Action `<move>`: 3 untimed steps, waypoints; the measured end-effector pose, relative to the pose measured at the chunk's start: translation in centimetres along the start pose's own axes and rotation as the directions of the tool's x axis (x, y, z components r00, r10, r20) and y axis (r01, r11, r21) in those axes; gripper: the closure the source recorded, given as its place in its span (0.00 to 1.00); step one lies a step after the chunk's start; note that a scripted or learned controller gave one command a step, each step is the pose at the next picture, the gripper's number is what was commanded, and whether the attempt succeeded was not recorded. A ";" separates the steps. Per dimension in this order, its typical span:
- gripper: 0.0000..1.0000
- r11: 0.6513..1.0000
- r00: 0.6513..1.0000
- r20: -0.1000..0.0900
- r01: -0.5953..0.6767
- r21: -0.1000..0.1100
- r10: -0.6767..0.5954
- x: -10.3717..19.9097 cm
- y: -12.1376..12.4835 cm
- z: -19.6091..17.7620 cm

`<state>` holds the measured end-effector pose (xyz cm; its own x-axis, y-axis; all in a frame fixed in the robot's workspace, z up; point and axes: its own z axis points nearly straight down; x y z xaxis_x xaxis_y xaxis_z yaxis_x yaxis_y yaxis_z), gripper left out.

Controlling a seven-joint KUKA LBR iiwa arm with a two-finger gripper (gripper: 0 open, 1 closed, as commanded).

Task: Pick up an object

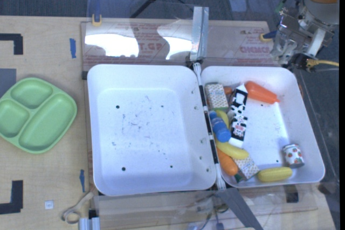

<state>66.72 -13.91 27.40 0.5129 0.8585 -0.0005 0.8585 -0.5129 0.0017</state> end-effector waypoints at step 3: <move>0.00 0.930 0.930 -0.004 0.368 -0.020 -0.368 -1.8 -1.8 15.9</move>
